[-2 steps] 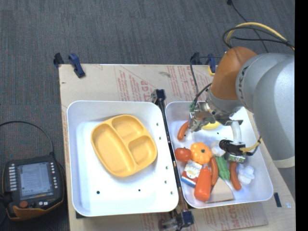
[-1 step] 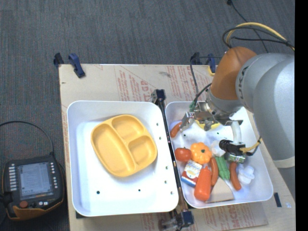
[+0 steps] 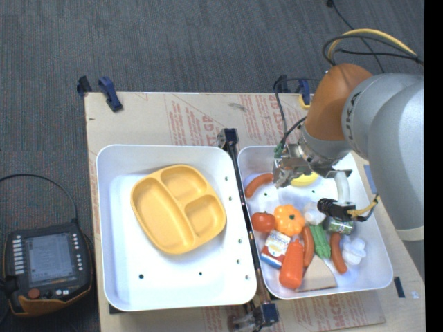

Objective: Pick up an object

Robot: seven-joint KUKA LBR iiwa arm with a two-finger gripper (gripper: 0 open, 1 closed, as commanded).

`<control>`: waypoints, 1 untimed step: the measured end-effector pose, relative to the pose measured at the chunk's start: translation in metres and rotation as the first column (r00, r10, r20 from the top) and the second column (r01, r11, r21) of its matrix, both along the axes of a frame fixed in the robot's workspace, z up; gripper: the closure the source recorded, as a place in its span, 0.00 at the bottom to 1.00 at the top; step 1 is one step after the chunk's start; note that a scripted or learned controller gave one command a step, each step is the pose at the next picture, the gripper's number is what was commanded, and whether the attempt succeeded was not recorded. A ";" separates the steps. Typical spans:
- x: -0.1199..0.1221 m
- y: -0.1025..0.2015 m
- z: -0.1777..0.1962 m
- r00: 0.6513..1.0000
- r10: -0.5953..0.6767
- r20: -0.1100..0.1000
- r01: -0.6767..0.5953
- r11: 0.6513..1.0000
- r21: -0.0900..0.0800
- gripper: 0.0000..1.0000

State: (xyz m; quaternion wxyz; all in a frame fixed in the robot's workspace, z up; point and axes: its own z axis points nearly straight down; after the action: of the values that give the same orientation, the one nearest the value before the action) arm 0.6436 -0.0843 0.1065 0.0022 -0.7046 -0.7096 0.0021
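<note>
My gripper hangs over the far part of the right bin. Just to its left lies a red-orange sausage, and a yellow object peeks out at its right side, partly hidden by the wrist. Nearer the front of that bin are a tomato, an orange pumpkin, a red-orange bottle, a small carton, a green vegetable, another sausage, a tan wedge and a white piece. I see nothing between the fingers.
The left bin holds a yellow divided plate. A divider with a black clamp separates the bins. The grey arm covers the right bin's far right corner. A teach pendant lies on the floor at left.
</note>
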 end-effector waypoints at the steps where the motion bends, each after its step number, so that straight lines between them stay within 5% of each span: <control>1: 0.000 0.000 0.000 1.000 0.001 0.000 -0.001 1.000 0.000 0.00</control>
State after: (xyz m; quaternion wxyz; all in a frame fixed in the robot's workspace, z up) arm 0.6435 -0.0842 0.1064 0.0023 -0.7044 -0.7098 0.0023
